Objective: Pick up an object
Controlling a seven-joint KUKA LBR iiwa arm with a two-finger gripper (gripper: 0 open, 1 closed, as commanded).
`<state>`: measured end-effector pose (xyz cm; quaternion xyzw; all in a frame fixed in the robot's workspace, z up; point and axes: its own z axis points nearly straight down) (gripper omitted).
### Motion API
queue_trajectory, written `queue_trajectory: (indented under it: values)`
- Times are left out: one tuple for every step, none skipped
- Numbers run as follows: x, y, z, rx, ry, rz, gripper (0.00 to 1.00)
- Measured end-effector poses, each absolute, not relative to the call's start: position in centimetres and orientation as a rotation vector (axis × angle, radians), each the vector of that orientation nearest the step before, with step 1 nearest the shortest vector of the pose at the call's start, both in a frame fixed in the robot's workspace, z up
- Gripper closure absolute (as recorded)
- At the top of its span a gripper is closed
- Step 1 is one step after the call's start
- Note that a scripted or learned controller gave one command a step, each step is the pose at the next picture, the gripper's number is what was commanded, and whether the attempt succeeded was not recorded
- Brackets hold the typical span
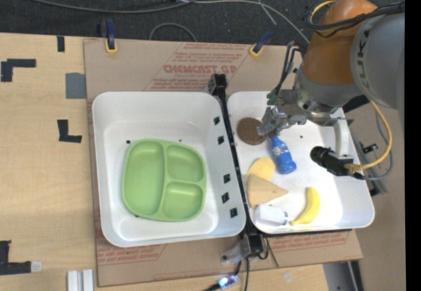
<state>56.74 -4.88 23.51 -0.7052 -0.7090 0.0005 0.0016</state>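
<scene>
Two bins (105, 108) share the counter; the pincer (275, 122) hangs over the right bin's far-left corner — near the blue bottle (283, 155) and brown disc (250, 130) — grip state unclear.

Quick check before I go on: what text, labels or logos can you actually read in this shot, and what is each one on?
"CHEMCAST GP": red print on the cardboard sheet under the bins, readable but faint.
Further red lines around that heading: too small and blurred to read.
"KU...": dark letters on the grey arm at the right, cut off.
Blue bottle: any label is too small to read.
</scene>
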Motion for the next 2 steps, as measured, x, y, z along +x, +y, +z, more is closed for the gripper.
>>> queue_trajectory:
  values:
    - [56.3,0.8,24.2,-2.211,-2.228,-0.002,1.00]
    - [56.2,5.7,22.9,-2.213,-2.226,0.003,1.00]
